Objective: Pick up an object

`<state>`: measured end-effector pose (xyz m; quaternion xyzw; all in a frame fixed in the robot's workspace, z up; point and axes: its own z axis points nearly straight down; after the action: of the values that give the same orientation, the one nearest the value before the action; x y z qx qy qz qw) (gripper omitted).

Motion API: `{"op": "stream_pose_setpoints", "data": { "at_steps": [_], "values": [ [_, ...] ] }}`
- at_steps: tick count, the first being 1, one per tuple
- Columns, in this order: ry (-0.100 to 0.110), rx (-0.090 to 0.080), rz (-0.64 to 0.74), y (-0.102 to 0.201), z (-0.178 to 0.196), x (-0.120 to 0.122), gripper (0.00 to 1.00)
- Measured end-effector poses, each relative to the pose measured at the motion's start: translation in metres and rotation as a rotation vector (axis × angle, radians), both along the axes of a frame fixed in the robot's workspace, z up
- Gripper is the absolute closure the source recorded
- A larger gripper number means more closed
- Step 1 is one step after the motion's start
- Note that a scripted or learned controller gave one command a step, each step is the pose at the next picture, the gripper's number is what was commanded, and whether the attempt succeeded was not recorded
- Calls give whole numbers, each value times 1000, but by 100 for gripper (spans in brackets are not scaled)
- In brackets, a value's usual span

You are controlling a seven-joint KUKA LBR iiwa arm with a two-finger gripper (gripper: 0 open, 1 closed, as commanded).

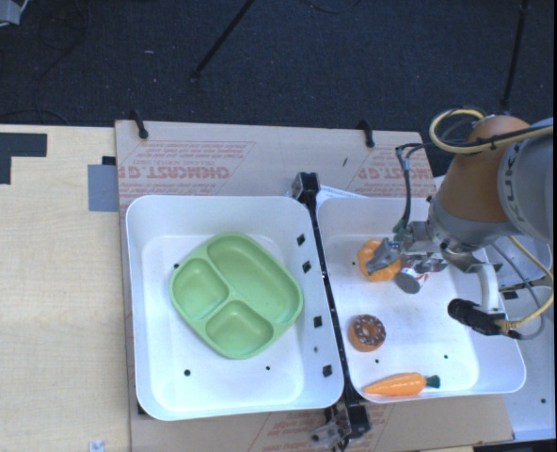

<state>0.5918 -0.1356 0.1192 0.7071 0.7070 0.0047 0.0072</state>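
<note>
In the right bin (467, 365) lie three objects. An orange-yellow toy (376, 258) sits near the bin's upper left. A brown sprinkled donut (367, 331) rests lower down, and an orange carrot (399, 383) with a green tip lies along the front wall. My gripper (405, 265) reaches in from the right and hangs right beside the orange toy, touching or nearly touching its right side. The toy lies at the fingertips, not clearly between them.
The left bin (156, 347) holds a green divided plate (235, 294). A black divider (320, 290) runs between the bins. Cables and a black part (476, 316) of the arm hang over the right bin's right side. Cardboard lies under both bins.
</note>
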Motion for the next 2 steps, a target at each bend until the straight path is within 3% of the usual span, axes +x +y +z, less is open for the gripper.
{"op": "stream_pose_setpoints", "data": {
  "at_steps": [1, 2],
  "values": [
    [-2, -4, -5, -2, 9, 0, 100],
    [13, 2, 1, -7, 70, 6, 100]
  ]
}}
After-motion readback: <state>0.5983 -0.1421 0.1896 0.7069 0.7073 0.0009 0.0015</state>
